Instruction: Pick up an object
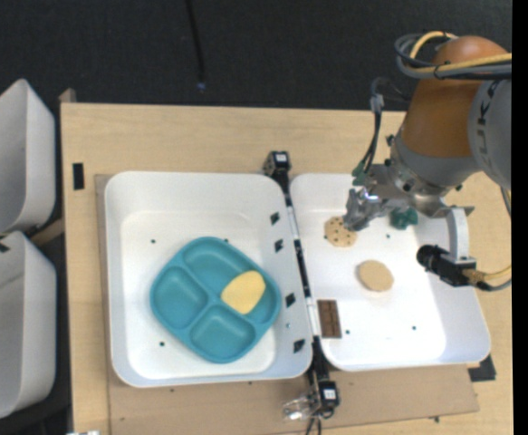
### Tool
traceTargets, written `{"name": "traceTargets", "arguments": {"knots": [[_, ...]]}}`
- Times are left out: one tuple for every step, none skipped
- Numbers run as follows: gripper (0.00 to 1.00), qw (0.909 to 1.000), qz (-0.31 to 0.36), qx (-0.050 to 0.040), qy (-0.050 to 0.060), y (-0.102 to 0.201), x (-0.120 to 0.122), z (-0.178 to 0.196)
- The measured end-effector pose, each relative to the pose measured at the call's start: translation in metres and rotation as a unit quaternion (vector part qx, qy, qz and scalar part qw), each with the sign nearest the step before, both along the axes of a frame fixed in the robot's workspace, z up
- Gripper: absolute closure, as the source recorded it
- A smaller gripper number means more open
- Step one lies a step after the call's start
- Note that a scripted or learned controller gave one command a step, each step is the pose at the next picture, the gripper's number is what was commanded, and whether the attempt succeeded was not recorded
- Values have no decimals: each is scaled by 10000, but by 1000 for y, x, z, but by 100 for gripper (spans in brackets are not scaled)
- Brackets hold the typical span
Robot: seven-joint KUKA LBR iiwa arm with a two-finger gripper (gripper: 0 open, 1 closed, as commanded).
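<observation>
In the right bin (427, 333) lie a small brown cookie with dark chips (338, 233) and, lower down, a tan oval bread-like piece (375, 275). My gripper (361, 214) hangs over the upper part of that bin, its tip just right of the cookie and close to it. I cannot see how the tip stands against the cookie. A teal green object (402, 216) peeks out under the wrist, mostly hidden by the arm. In the left bin (137, 207) sits a teal divided plate (211, 299) with a yellow piece (244, 292) on it.
A dark brown block (328, 318) rests at the right bin's left rim, on the divider. The grey arm with its orange band (445, 107) covers the upper right corner of the right bin. White chairs (10, 243) stand left of the bench.
</observation>
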State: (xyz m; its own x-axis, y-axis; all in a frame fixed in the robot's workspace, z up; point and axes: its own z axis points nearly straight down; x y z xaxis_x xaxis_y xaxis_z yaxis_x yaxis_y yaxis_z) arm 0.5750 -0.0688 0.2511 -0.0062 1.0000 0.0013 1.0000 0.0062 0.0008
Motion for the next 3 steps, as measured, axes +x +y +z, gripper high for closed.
{"name": "traceTargets", "arguments": {"knots": [[100,10000,-3,-5,1,49,-4,-9],[100,10000,7,5,6,101,-18,1],[100,10000,3,1,21,146,-25,1]]}}
